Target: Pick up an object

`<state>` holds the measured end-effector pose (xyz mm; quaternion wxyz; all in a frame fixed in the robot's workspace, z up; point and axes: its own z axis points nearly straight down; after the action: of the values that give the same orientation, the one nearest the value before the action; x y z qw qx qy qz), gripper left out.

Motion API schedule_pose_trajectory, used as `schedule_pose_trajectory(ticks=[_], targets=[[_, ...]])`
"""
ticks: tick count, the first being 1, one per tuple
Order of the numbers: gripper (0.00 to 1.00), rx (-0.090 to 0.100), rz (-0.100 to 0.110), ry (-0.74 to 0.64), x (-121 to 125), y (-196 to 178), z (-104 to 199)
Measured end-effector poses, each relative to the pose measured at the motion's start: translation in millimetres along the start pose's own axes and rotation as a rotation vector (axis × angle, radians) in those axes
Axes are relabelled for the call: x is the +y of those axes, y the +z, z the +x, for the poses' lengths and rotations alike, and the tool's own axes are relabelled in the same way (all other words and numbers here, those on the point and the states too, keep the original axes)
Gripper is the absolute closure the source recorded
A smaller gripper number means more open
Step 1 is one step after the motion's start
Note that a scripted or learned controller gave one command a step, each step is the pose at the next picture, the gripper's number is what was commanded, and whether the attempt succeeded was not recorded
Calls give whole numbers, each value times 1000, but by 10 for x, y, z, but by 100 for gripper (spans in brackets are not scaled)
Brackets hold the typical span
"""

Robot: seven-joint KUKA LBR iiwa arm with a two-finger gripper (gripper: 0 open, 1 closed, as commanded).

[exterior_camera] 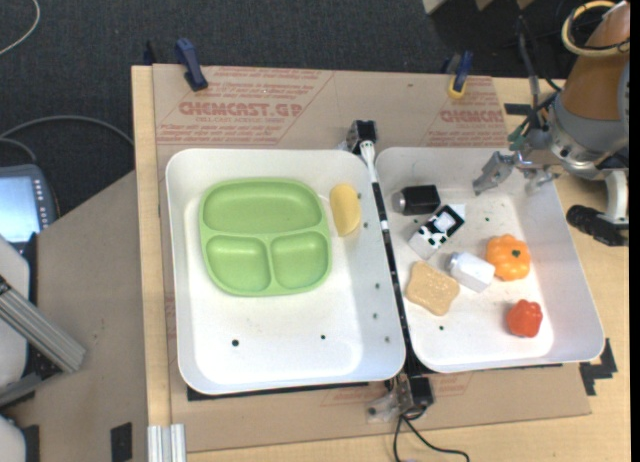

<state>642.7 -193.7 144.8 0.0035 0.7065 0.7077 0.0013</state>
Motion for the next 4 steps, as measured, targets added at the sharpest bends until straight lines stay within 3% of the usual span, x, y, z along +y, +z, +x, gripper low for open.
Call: schedule_pose_trajectory(ticks=[1, 2, 3, 4], targets=[[0, 4, 5, 1, 248, 312, -305], [0, 7, 0, -9, 266, -265, 850], [0, 6, 9, 7, -381, 623, 699], [0, 3, -2, -2, -57, -41, 983]])
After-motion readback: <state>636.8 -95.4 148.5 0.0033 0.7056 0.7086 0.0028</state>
